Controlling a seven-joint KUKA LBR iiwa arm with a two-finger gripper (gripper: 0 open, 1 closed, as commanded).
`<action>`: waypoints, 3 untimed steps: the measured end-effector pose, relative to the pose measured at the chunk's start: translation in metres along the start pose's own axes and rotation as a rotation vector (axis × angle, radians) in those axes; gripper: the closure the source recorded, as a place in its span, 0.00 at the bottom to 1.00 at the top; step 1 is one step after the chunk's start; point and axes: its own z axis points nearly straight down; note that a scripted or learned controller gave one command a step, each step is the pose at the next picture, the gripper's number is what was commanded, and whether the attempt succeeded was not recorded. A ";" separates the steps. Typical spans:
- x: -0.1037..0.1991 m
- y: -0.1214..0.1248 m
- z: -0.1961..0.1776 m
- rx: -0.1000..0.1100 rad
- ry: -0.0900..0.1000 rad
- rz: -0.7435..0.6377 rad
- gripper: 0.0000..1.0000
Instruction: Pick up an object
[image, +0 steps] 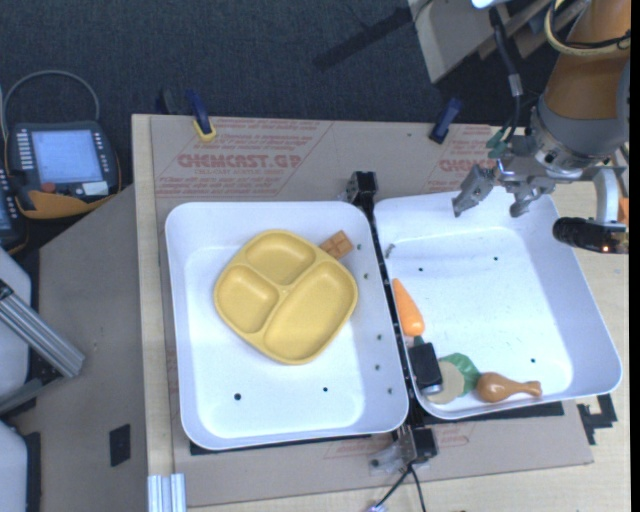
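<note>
My gripper (493, 201) hangs over the far rim of the right bin (520, 260), its two grey fingers spread open with nothing between them. Well in front of it, along the bin's left wall, lies an orange toy carrot (407, 307). At the bin's near edge sit a black block (426, 366), a green and tan round piece (455, 376) and a brown toy drumstick (504, 386). The left bin (200, 330) bears a yellow divided plate (286, 296), and a small brown block (337, 244) rests by the plate's far right edge.
A black clamp (362, 187) stands between the bins at the far side. The bins rest on a cardboard sheet (300, 150) with blue clips (201, 113) at its far edge. A pendant with a screen (62, 165) lies off the bench to the left.
</note>
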 end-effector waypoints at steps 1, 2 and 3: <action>0.000 0.002 -0.009 -0.014 -0.001 -0.002 0.00; 0.006 0.007 0.053 -0.008 -0.001 -0.004 0.00; 0.010 0.009 0.113 -0.013 -0.001 -0.003 0.00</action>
